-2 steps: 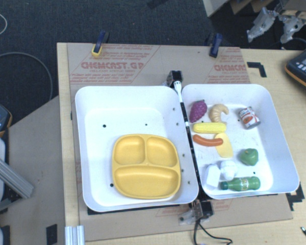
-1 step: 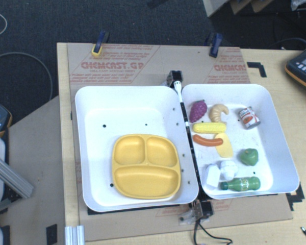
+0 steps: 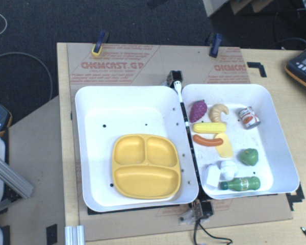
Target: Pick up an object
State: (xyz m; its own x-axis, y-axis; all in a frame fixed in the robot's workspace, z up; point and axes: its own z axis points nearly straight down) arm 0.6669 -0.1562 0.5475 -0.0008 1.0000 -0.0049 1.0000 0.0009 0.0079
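The right bin [image 3: 278,137] holds several toy foods. Purple grapes [image 3: 198,110] lie at its upper left beside a tan croissant [image 3: 219,111]. A small red and white can [image 3: 249,117] lies further right. Below them lie a corn cob [image 3: 209,128], a red sausage [image 3: 207,141] and a yellow cheese wedge [image 3: 224,148]. A green pepper [image 3: 249,156] sits at the right. Near the front are a white egg [image 3: 227,169], a white block [image 3: 212,175] and a green bottle [image 3: 240,184] lying on its side.
The left bin [image 3: 92,131] holds a yellow divided plate [image 3: 145,165]. Both bins rest on a cardboard-covered bench [image 3: 143,60] held by two clamps at the back. A cable runs off the front edge.
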